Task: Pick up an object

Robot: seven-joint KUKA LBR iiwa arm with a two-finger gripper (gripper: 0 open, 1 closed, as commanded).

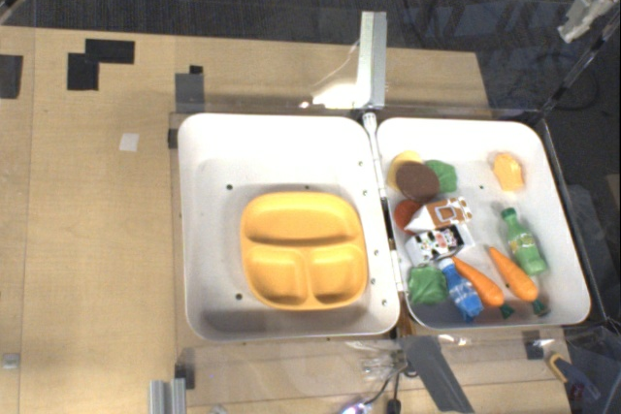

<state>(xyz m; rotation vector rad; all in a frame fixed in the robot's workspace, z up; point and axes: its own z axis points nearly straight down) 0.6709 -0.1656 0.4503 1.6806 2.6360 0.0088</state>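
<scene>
Two white bins sit side by side on the wooden bench. The left bin (204, 208) holds a yellow divided tray (304, 247), which lies flat near its middle with its long compartment on the far side and two smaller ones on the near side.

The right bin (563, 208) holds the small items that could be picked. At its far left, a brown round disc (417, 178) lies on top of a yellow piece (405, 160), and a green piece (442, 175) touches the disc's right side. Just nearer sits a reddish piece (405, 212), next to a printed white carton (439, 228) near the bin's middle. A yellow-orange lump (507, 171) lies alone towards the far right. A green bottle (523, 243) lies by the right wall. Two carrots (513, 274) lie slanted side by side in the near part of the bin. A blue bottle (463, 292) lies just to their left, touching a green leafy piece (425, 285) in the near left corner.

The gripper (585, 12) shows as a pale shape at the far right edge, above the dark floor and well apart from both bins. It holds nothing that can be seen, and it cannot be told whether it is spread or closed.
</scene>
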